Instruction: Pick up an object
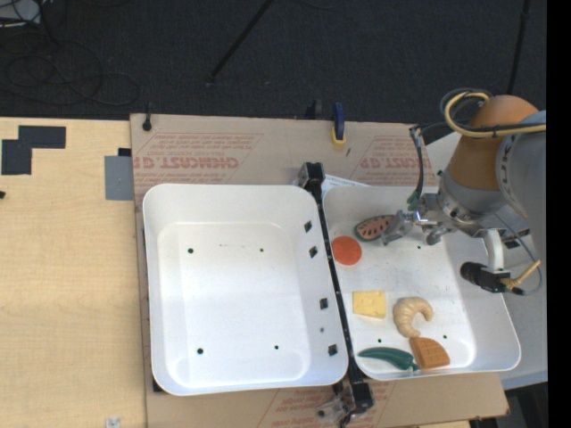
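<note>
**Pincer low at the far edge of the right bin, beside the brown oval piece**

The pincer [412,225] hangs low over the right bin [482,328], near its far edge, with the arm entering from the right. Immediately to its left, at or just off the fingertips, lies a brown oval piece [373,228], its long axis running roughly left to right, along the line toward the pincer. Whether the pincer is parted or closed cannot be told from this view, and no object is visibly held. Toward the divider rests an orange disc [347,251]; nearer the front edge lie a yellow block [370,304], a tan croissant shape [412,314], an orange wedge [429,353] and a green pod [386,357]. By position, the brown oval is the likeliest target: a short leftward shift would bring the pincer over it.
</note>
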